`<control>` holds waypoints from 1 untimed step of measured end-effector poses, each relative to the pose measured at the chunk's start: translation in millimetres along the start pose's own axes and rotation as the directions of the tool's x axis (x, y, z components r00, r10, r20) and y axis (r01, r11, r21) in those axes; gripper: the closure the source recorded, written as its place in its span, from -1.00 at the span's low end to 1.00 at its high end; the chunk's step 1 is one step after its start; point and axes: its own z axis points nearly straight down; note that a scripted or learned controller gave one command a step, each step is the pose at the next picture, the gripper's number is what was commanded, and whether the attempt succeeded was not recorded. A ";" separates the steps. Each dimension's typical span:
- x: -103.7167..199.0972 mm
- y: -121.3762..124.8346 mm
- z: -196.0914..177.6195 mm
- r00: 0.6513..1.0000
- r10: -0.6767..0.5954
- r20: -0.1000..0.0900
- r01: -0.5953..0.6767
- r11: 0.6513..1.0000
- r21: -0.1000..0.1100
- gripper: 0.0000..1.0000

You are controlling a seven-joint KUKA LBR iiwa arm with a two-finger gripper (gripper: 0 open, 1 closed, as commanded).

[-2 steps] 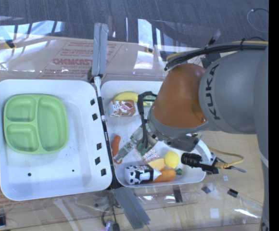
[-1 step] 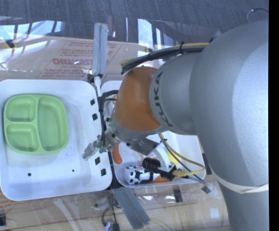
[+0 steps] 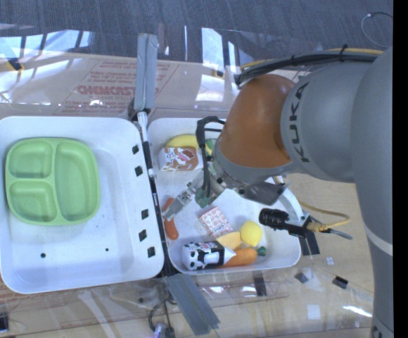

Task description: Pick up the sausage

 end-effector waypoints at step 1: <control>78.8 23.4 0.9 0.998 -0.068 -0.002 0.068 0.998 0.002 -1.00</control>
